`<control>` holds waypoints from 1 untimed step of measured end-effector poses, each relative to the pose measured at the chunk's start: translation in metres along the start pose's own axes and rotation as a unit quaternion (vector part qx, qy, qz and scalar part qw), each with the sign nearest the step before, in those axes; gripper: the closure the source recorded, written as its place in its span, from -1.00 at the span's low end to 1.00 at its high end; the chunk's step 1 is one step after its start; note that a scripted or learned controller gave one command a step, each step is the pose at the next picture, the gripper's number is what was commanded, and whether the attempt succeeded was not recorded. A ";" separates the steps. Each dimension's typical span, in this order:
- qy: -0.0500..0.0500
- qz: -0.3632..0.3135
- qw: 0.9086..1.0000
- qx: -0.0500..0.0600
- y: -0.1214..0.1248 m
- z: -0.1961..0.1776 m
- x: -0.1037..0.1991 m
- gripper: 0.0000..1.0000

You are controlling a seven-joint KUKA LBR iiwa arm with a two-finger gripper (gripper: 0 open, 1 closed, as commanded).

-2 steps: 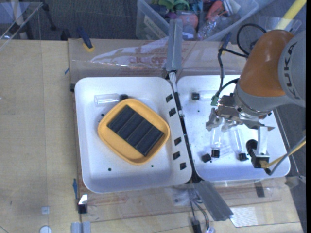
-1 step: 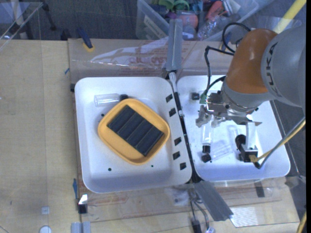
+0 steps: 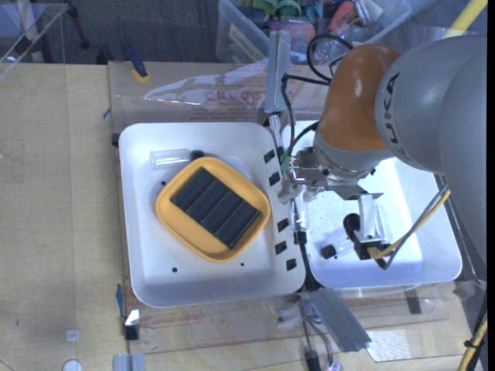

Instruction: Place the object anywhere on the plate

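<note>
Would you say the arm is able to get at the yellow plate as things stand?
Probably yes. The yellow plate lies open in the left bin with nothing above it, and the gripper hangs just beside its right edge, near the seam between the bins.

Partial dark lettering, roughly "UK", stands on the grey arm (image 3: 437,91).

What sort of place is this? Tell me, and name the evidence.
Probably a robotics lab: a grey-and-orange arm over the right white bin, and a clear tub of colourful objects behind.
</note>
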State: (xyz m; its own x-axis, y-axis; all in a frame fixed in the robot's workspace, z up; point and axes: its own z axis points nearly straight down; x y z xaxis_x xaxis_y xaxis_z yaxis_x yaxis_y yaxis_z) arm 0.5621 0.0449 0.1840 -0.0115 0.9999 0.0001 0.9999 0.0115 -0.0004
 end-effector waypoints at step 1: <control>0.000 0.000 1.000 0.000 0.000 0.000 0.000 -1.00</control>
